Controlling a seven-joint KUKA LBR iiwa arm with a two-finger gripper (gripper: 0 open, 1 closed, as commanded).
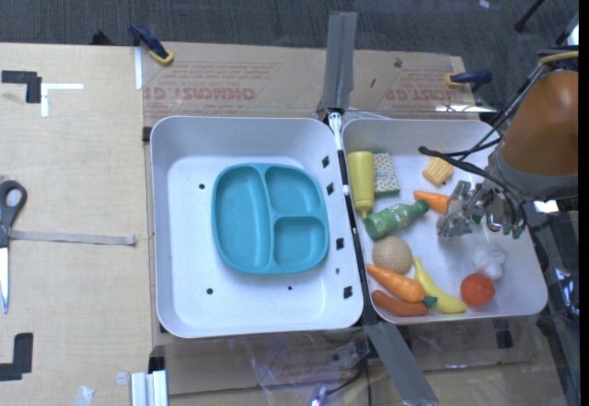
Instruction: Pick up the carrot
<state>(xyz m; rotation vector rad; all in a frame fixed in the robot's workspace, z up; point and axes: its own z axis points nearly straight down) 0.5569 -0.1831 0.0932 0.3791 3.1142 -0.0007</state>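
Note:
Two carrots lie in the right bin (pixel 515 307). A small orange carrot (pixel 431 202) sits mid-bin, pointing left toward a green bottle (pixel 396 218). A larger carrot (pixel 396 283) lies near the front, beside a banana (pixel 436 290). My gripper (pixel 456 218) hangs low over the right bin, just to the right of the small carrot and touching or nearly touching its thick end. The arm's grey wrist and orange band (pixel 548 123) reach in from the right. I see nothing held.
The right bin also holds a yellow bottle (pixel 361 179), a speckled sponge (pixel 386 172), a yellow corn piece (pixel 438 171), a brown round fruit (pixel 393 254), a red sausage (pixel 398 306), a tomato (pixel 477 289) and a white object (pixel 490 261). A teal divided plate (pixel 271 217) lies in the left bin.

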